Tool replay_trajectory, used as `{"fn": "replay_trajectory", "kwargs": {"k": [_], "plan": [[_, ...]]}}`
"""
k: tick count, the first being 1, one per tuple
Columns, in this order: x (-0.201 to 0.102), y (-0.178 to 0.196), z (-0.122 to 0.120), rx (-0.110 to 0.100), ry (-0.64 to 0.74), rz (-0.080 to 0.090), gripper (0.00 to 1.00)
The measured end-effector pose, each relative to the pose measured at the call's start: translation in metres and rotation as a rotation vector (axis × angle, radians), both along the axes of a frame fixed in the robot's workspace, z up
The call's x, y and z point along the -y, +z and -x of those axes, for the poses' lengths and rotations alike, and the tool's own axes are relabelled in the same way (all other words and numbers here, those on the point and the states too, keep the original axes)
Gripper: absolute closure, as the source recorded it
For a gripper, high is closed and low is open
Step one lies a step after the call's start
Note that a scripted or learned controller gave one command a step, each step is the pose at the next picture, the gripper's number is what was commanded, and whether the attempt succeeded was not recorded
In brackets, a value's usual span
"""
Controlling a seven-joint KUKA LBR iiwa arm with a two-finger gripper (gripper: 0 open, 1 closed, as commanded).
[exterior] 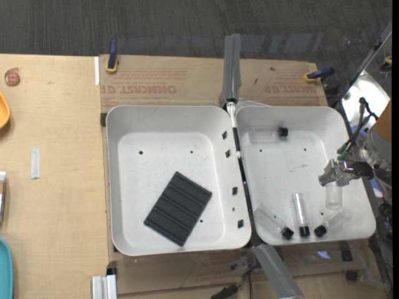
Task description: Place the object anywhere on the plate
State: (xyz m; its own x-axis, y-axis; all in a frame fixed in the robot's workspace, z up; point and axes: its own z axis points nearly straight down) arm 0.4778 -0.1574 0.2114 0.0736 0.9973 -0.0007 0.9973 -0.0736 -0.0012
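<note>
Risk assessment: the dark ribbed plate (179, 208) lies askew in the left bin (162, 109). The likely object, a clear vial (333, 198), is well to the right of the plate, in the right bin (293, 112). You should expect three failure points. The vial is transparent, smooth and round, so it may slip or roll out of a grasp. Two more capped vials (300, 210) lie between it and the plate, near enough to be knocked or picked by mistake. The carry toward the plate must clear the raised walls where the bins meet, and a low pass could strike them. The plate's ribs and tilt may also let a round vial roll off on release. The gripper (340, 173) sits far right of the plate, directly over the clear vial and apparently touching its upper end. You cannot tell how far open it is, nor whether it has the vial secured.
</note>
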Motion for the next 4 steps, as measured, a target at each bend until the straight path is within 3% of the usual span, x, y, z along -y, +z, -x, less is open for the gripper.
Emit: {"fn": "replay_trajectory", "kwargs": {"k": [1,2,3,4], "plan": [[-0.045,-0.012,-0.086,-0.003,-0.016,0.001,1.00],[-0.093,0.009,-0.105,-0.001,0.157,0.001,1.00],[-0.160,-0.021,-0.153,0.000,0.402,0.001,1.00],[-0.235,0.082,-0.079,0.000,0.828,0.000,1.00]]}}
